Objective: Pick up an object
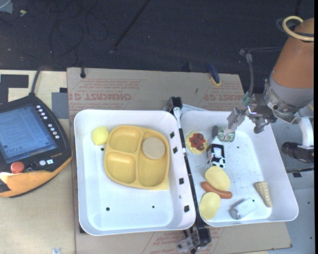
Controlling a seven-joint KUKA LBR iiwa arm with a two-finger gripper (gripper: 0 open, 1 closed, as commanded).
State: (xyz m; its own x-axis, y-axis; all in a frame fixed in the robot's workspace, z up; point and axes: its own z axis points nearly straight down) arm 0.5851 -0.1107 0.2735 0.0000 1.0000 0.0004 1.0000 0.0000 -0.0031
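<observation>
Currently the two-finger gripper (229, 131) sits upper-centre of the right white bin (278, 165); can't tell its state. Nearest target: small black-and-white toy cow (216, 154), just below-left. Descend straight, straddle it, avoid the round red-and-yellow pizza toy (196, 141).

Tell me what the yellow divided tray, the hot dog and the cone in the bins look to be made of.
Yellow divided tray: likely molded plastic, smooth matte finish, uniform colour with rounded compartment edges. Hot dog: probably plastic toy food, smooth and even orange-red; too small to be sure. Cone: pale tan, maybe textured plastic; its surface is too small to judge.
</observation>
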